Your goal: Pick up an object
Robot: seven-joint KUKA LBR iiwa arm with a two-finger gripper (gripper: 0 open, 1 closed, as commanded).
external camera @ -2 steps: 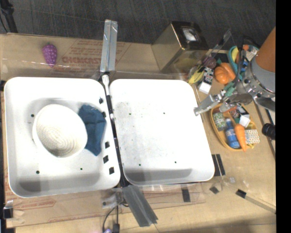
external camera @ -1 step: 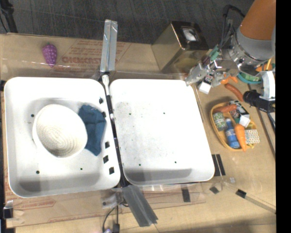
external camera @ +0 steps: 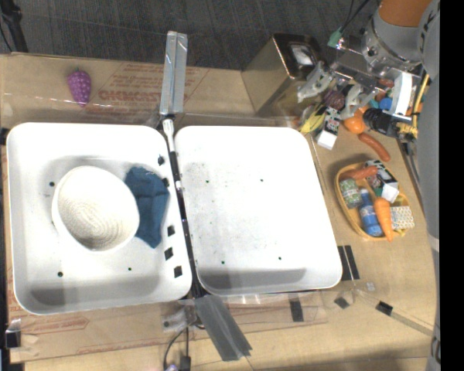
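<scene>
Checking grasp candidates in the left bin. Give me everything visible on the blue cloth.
The blue cloth is a small, crumpled piece of soft, dark teal fabric, bunched and folded rather than spread flat. It lies on the floor of the left bin, toward that bin's right side, close to the divider between the bins. Its left edge meets the white woven hat beside it; whether it overlaps the brim or tucks under cannot be told.
</scene>
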